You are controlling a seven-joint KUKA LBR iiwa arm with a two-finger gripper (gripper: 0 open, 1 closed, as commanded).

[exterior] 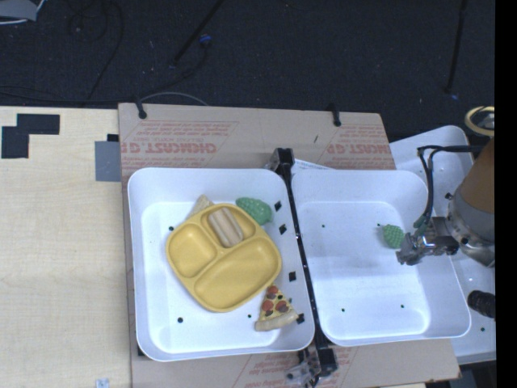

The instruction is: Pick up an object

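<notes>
In the right bin a small green object lies near the right wall. My gripper is low over that bin, just right of and below the green object, close to it or touching it; contact is unclear. The arm comes in from the right edge. In the left bin sits a yellow divided plate with a tan hot dog toy in its upper compartment. A green leafy toy rests by the plate's upper right rim. A pizza slice toy lies below the plate.
A black divider runs between the two bins. Brown cardboard lies under the bins. A pale wooden bench top extends to the left. Black cables loop near the arm at the right.
</notes>
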